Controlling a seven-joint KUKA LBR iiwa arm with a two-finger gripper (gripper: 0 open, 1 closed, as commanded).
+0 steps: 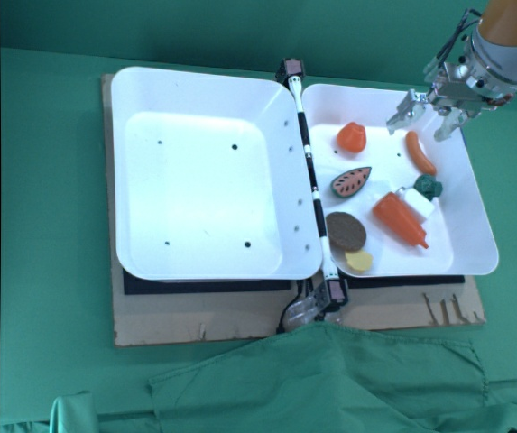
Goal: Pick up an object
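Hovering above the far right part of the right bin (479,242), the gripper (428,115) sits w/ its fingers (405,111) spread wide apart and nothing between them; so the step in hand looks like the approach, pre-grasp, w/ no object picked yet.

All 7 candidate objects lie in the right bin; the left bin (141,88) is bare white w/ a few dark dots. Nearest the gripper: the orange-red sausage (420,152), lying at a slant just below and between the 2 fingers as seen from above; the small red pepper-like piece (352,137) sits to its left, apart from it. Mid-bin: the watermelon slice (351,181); lower: the brown round patty (346,231) w/ a yellow piece (359,261) touching or just beside its lower edge. Right side: the orange carrot-like cone (400,218), touching a white block (418,203) w/ a dark green bit (428,186) at its top; that cluster is tight, prob. harder to grab cleanly.

Judgement: sausage is the likely target, being closest under the fingers. Next move calls for dropping straight down, lining the fingers across the sausage's narrow width rather than along its length, then closing; risk is it rolling or sliding off toward the bin wall, since it lies near the far right rim.
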